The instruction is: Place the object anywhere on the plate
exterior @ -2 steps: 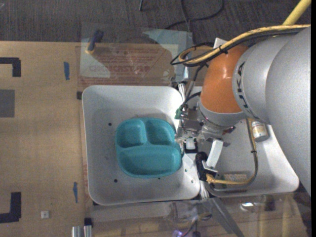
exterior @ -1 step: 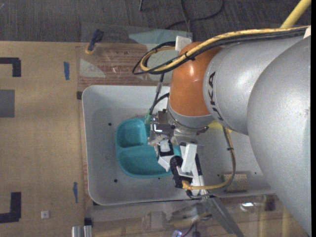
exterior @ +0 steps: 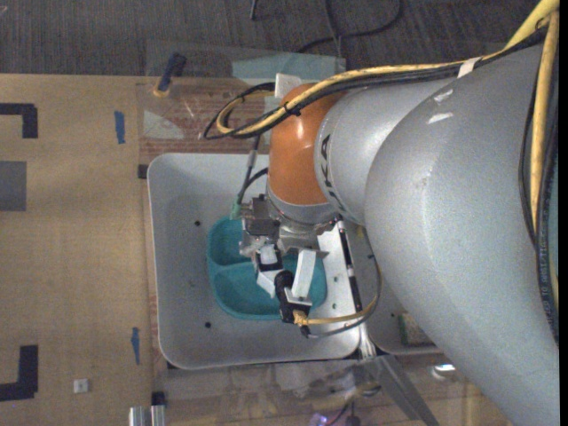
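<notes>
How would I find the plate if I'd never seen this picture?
Look at the white bin in the middle of the wooden bench. Inside it, right under the robot's hand, sits the plate. It is teal with a dividing ridge, the one brightly coloured thing against the white.

Tan bench (exterior: pixel 80 264) bears a white bin (exterior: pixel 177 238) and blue tape (exterior: pixel 119 127)

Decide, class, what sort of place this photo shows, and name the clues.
Probably a robotics lab or test cell: a big grey arm with loose cables reaches over a white bin holding a teal plate, on a taped plywood bench.
</notes>
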`<state>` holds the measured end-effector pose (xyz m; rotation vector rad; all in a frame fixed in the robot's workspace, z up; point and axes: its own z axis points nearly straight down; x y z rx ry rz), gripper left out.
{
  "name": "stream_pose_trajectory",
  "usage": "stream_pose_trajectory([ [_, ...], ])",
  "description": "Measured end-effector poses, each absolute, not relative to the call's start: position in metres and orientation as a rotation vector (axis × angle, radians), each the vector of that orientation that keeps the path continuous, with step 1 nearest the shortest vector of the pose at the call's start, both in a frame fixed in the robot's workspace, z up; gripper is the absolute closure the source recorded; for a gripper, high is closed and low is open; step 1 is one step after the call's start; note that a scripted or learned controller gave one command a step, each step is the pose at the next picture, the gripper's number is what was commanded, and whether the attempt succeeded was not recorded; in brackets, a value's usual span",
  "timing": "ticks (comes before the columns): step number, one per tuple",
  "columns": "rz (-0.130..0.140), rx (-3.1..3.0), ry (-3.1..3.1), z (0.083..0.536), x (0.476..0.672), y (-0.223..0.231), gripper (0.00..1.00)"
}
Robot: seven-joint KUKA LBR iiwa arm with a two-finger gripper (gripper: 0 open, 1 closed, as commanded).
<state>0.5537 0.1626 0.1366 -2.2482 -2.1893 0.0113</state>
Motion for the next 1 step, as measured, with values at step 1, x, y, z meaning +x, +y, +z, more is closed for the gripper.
stream_pose_trajectory([
  [1, 0.011, -2.247, -2.19, 0.1367, 0.5536, 0.1629, 0.0],
])
